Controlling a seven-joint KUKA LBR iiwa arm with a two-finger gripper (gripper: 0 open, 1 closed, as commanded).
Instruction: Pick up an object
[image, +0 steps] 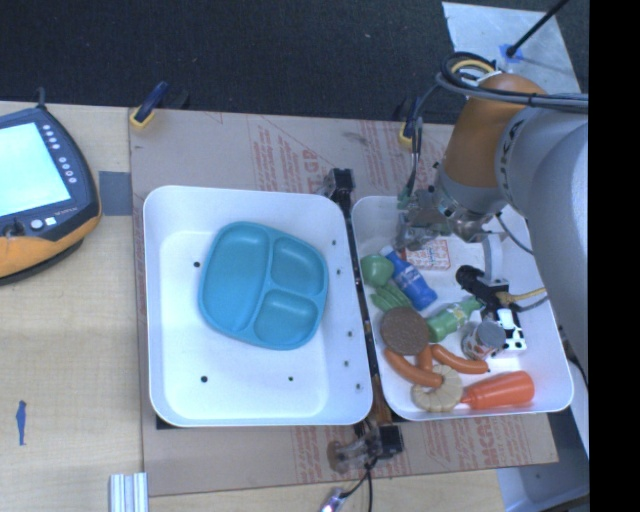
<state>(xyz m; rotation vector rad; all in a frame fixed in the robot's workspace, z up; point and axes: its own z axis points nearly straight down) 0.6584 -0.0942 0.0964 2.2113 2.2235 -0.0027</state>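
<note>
Two white bins (160, 300): one blue plate (264, 285) left; one carrot (497, 390), two sausages (412, 369) right. Hand (418, 232) at twelve o'clock, grip unclear.

Red print runs across the cardboard sheet (250, 160) under the bins, too blurred to read

Just below the grey gripper (420, 228) lay a blue bottle (412, 281) with a white and red end, green pieces (381, 272) to its left and a brown disc (405, 329) beneath. Farther down were orange-red sausages (440, 362), an orange carrot (497, 390) and a black-and-white die (511, 334). Well left, the white bin (170, 300) carried a light-blue divided plate (264, 285), and the arm's band (485, 130) was orange.
</note>
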